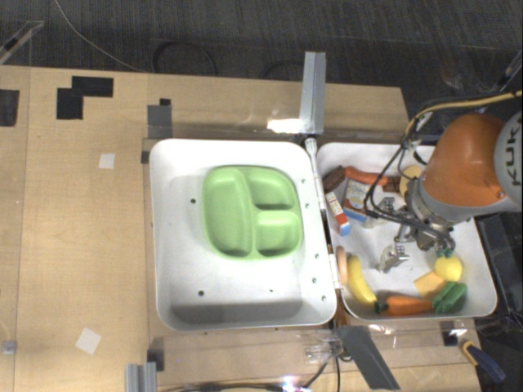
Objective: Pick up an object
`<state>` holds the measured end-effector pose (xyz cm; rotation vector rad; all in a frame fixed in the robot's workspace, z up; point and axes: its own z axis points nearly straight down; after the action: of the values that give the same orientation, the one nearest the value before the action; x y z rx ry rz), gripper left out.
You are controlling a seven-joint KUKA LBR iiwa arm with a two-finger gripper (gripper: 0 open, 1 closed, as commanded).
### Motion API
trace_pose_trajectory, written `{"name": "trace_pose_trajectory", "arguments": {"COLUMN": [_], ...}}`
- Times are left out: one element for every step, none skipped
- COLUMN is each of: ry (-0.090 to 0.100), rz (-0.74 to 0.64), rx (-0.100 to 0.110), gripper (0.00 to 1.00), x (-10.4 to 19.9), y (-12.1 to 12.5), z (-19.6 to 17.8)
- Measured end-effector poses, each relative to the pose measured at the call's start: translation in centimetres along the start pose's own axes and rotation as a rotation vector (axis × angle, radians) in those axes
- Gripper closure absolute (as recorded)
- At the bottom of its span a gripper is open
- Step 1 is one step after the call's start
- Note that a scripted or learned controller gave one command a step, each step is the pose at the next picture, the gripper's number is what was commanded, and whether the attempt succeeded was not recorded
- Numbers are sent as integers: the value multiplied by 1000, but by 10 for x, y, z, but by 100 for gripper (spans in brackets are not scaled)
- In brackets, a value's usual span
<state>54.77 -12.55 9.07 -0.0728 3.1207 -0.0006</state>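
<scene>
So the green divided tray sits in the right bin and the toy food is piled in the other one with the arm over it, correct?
Not quite. The camera view shows the green divided tray in the left bin, not the right one. The toy food, such as the banana and carrot, lies in the right bin, with the arm over it.

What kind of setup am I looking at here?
Likely a lab grasping bench: two white bins on a wooden table, a green tray in one, toy food such as a banana under the arm.

Green divided tray [250,211] in left bin [176,300]; wooden bench [73,243].
</scene>
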Motion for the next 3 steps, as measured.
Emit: {"name": "trace_pose_trajectory", "arguments": {"ry": [5,9,5], "rz": [26,160,328], "rx": [0,0,2], "gripper": [0,0,0], "x": [-72,-85,-59], "y": [-1,35,40], "z": [3,4,2]}}
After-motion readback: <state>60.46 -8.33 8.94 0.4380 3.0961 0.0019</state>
